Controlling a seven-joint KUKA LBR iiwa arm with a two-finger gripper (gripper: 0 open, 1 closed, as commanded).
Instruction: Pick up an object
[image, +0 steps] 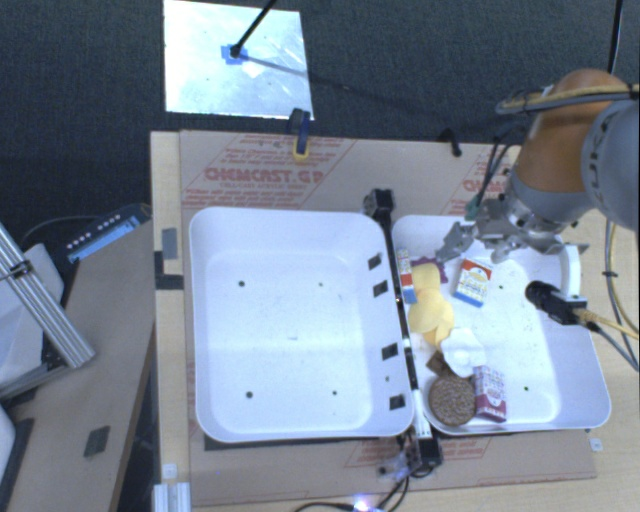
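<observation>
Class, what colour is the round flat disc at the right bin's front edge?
The round flat disc is speckled brown, seen in the camera view.

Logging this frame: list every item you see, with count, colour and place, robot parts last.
white bins: 2, white, side by side on the bench; the objects all lie in the right one.
small carton: 1, white, blue and red, upper middle of the right bin, just below the gripper.
yellow pieces: a cluster, count unclear, yellow, along the right bin's left side.
white crumpled item: 1, white, below the yellow pieces.
round brown disc: 1, brown, near the right bin's front left corner.
red packet: 1, red and white, right beside the disc.
gripper: 1, grey metal, over the right bin's back edge.
arm: 1, grey with orange band, entering from the right.
</observation>
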